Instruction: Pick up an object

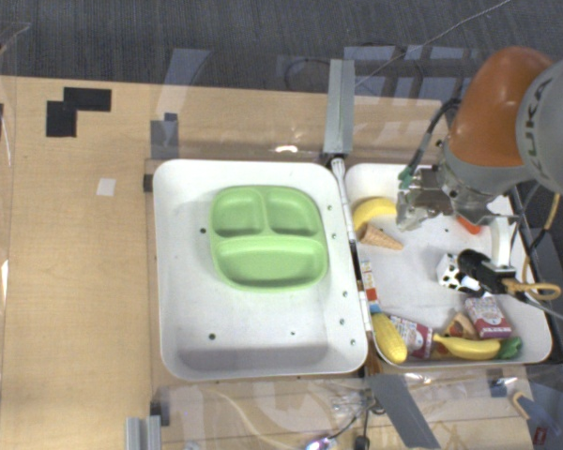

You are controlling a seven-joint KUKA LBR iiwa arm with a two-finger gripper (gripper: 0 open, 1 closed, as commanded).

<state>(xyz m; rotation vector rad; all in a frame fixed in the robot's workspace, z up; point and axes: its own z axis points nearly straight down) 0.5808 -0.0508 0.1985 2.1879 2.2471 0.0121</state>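
Observation:
My gripper (411,210) hangs over the back left part of the right bin (408,275), below the grey wrist and orange band. A yellow banana-like piece (372,211) lies just left of it. A tan cone-shaped wedge (383,239) sits just in front of and to the left of the gripper. Nothing shows between the gripper and either piece. A small black-and-white toy (448,273) lies nearer the bin's middle.
Along the right bin's front lie a yellow corn cob (388,337), a dark packet (416,334), a banana (465,348), a red box (489,317) and a green piece (511,348). The left bin (183,279) holds a green divided plate (266,236).

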